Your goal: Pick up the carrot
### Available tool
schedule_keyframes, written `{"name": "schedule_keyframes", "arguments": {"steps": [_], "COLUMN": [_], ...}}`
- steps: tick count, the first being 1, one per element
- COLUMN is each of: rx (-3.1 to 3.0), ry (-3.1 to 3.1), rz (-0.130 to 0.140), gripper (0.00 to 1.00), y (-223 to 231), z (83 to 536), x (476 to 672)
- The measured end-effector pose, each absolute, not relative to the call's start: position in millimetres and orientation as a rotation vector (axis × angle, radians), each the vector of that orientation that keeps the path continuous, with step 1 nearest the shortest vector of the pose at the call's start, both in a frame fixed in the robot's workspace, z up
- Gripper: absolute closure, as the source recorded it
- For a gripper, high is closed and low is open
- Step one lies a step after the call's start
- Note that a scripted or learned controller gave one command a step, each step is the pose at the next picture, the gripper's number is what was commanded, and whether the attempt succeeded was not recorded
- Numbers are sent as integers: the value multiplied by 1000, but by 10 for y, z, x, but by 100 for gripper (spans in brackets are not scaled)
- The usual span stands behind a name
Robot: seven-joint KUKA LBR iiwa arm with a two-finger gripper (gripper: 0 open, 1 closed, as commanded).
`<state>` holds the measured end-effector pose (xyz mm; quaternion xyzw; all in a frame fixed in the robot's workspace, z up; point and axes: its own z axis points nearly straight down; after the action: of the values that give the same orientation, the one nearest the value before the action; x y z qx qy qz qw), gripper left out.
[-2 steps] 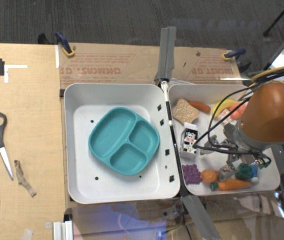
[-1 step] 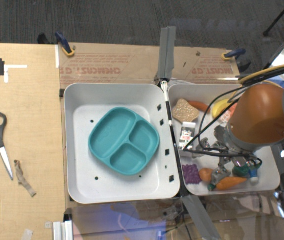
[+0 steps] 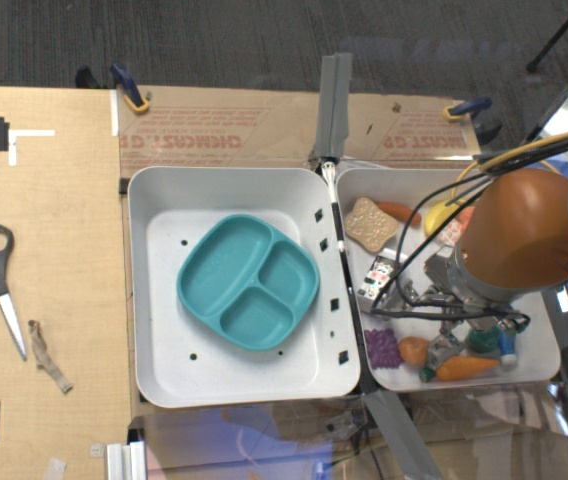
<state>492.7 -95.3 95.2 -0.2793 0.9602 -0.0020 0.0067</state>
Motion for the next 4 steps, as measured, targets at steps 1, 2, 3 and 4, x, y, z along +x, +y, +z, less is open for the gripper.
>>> {"name": "schedule_keyframes", "arguments": {"steps": [1,2,3,4], "rx": [-766,-1325,-1329,-1227], "ry": [3032,2835,2827,2879], "rz": [-5,-7,-10,-6], "gripper": [0,0,0,0], "y": [-1102,-1016,-1020,-1230], "z": [957,951,958,949], "x": [4919,4901,4876,4911]}}
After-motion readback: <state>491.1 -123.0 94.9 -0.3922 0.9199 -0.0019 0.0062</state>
